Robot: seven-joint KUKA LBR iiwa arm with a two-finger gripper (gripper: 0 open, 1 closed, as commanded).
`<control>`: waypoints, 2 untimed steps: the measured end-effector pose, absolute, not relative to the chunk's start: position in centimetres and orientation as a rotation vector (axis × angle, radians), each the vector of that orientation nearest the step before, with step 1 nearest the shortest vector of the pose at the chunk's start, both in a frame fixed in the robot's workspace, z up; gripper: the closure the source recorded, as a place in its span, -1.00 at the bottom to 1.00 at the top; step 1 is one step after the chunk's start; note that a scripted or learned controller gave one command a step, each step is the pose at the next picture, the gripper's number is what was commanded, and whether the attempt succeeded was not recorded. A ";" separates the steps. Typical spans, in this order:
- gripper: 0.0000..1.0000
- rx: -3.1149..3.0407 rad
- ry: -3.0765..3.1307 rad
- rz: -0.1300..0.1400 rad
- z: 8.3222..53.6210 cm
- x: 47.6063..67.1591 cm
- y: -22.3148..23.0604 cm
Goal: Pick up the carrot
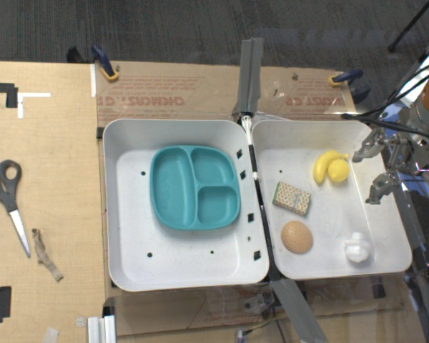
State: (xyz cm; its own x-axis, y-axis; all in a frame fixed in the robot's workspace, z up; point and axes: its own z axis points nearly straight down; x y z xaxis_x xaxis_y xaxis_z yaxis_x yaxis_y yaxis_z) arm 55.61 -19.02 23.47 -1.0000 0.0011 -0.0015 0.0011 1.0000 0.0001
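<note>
At the near right corner of the right-hand shallow white bin (386, 263) lies a small white crumpled lump (356, 249). To its left, close to the near edge, rests a brown egg-shaped object (297, 236). Just beyond that is a flat beige speckled block (292, 198), tilted, near the bin's left wall. Farther back, toward the far edge, sits a yellow rounded fruit-like piece (331, 168). Which of these is the carrot I cannot tell.

The metal two-finger gripper (375, 168) hangs over the bin's right edge, jaws apart with nothing between them, well clear of the yellow piece.

A teal three-compartment plastic plate (196, 187) lies mid-floor in the left-hand white bin (121, 263). Grey-handled scissors (7, 199) lie at the cardboard-covered bench's (50, 156) left edge.
</note>
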 end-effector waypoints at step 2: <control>-1.00 -0.701 3.057 0.000 33.0 66.0 -12.2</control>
